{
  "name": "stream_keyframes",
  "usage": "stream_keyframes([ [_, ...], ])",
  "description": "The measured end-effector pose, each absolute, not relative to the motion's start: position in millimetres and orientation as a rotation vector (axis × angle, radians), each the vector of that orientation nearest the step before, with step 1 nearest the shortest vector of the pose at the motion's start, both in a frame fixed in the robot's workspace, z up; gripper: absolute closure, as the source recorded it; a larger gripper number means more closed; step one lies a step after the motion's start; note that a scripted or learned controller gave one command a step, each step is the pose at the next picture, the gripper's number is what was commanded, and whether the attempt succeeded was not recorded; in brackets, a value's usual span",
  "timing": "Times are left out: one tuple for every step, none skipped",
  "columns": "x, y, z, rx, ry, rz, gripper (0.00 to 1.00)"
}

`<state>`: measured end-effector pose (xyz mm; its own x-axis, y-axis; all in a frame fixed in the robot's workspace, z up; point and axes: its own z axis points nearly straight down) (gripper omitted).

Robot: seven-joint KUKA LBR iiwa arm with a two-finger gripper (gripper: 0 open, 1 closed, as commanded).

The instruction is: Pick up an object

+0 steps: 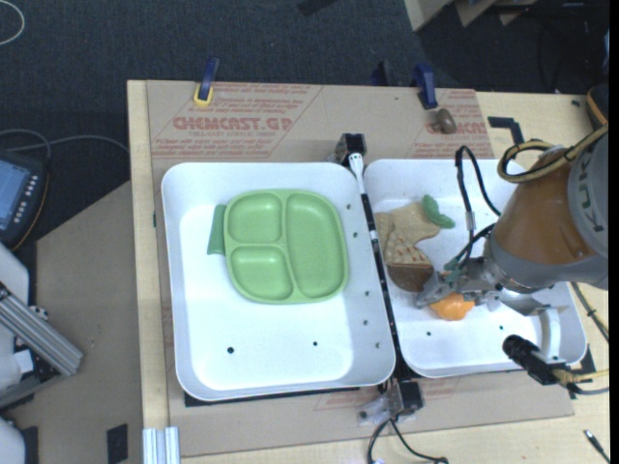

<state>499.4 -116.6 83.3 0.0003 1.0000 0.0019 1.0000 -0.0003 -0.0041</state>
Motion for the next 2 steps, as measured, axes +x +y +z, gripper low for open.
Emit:
stream_keyframes([
  [500.8, -118, 97, -2.227, -2.221, -0.003, 1.0],
  [505.8, -118, 140, -2.224, -2.226, -0.004, 1.0],
])
